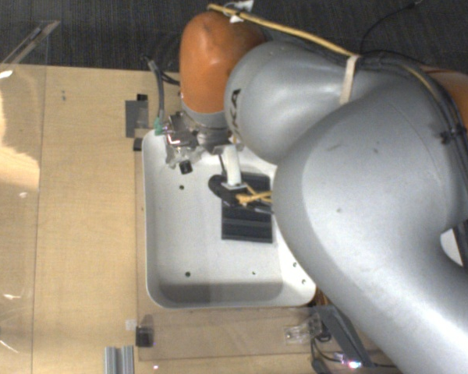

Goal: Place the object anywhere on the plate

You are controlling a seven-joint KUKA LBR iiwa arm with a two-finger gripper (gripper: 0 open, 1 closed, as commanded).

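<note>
Item: grey metal gripper (178, 145), over upper-left corner of shallow white plastic bin (210, 287); its opening I cannot tell.

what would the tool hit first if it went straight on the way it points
Probably the bare floor of the white bin; nothing seems to lie under the tool, though depth is unclear.

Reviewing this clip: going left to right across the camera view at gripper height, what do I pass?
wooden bench → white bin, at its left wall → gripper → grey arm
</note>
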